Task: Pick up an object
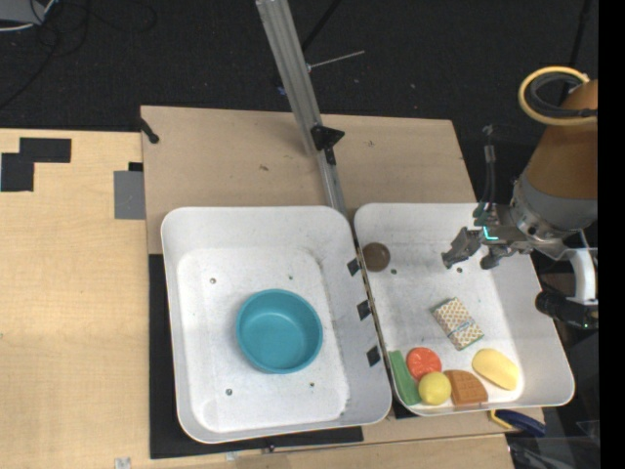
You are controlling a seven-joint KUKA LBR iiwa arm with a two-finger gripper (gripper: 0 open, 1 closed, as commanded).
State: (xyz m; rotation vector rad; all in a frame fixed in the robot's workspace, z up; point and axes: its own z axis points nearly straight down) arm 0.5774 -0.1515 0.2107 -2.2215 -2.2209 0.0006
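Yellow lemon (495, 368) at bin's near edge, patterned block (457, 322) below gripper (476, 252), released, empty

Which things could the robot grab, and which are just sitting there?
Could grab: round brown disc; checkered little box; red-orange tomato toy; yellow-green ball; yellow oval toy.

Just there: teal round bowl; silver metal rail.

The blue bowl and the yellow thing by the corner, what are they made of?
The blue bowl looks like smooth plastic: one even teal colour with a soft sheen. The yellow thing looks like plastic or rubber toy food, with a rounded shape and flat colour; I cannot tell which from here.
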